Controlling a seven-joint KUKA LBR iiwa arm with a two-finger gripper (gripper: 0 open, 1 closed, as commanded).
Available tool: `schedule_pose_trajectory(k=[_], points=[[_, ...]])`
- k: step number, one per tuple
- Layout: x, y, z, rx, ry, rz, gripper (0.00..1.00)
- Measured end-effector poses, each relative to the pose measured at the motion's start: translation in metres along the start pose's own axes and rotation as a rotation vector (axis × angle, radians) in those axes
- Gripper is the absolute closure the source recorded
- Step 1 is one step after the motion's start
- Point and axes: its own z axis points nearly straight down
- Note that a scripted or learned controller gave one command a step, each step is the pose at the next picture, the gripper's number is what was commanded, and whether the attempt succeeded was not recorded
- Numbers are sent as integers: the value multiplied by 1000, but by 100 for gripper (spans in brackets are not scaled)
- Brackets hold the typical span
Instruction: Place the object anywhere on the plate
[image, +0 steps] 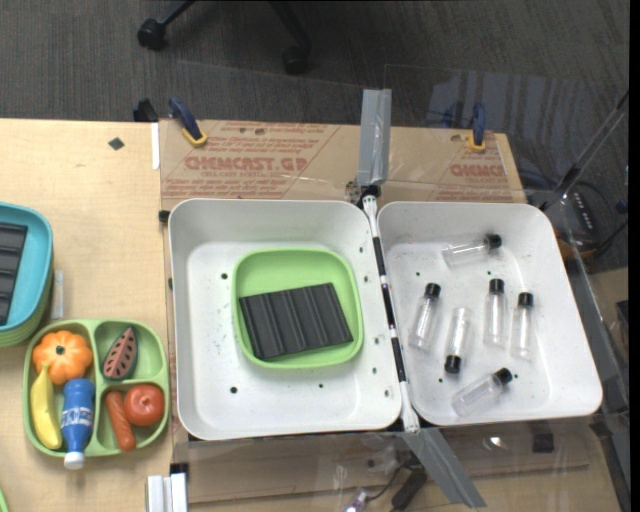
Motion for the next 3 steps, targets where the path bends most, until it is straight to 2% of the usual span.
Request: schedule_pose_trajectory(k=[3], points=[[0,0,0,0,0,0,0]])
